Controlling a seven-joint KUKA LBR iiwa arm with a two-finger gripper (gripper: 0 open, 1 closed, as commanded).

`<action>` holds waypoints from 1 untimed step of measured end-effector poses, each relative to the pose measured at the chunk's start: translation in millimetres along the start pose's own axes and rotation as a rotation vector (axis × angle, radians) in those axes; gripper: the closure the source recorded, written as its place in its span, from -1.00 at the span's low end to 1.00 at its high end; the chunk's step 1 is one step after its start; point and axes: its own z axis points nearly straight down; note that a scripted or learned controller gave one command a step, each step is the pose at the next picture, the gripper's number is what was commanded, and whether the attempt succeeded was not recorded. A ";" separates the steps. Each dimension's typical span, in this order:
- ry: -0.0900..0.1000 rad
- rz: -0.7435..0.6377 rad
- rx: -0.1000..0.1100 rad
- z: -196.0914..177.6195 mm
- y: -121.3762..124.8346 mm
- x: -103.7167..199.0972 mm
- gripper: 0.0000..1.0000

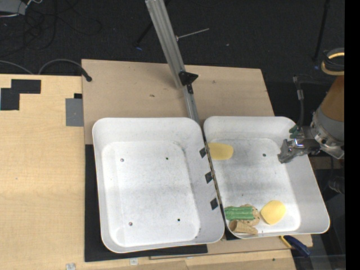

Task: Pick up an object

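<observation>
The right bin [264, 173] holds a pale yellow piece [220, 151] near its far left wall. At its near edge lie a green object [240, 212], a yellow round object [273, 212] and a tan piece [244, 226]. My gripper [288, 151] hangs over the right bin's far right edge, well apart from all of them. Nothing shows between its fingers.
The left bin [149, 184] lies beside the right one, with a row of black clips [207, 176] along the shared wall. A slanted metal rail [171, 55] rises behind the bins. A wooden bench top [39, 167] lies to the left.
</observation>
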 end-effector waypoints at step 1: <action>0.003 -0.009 0.003 7.2 6.4 47.8 1.00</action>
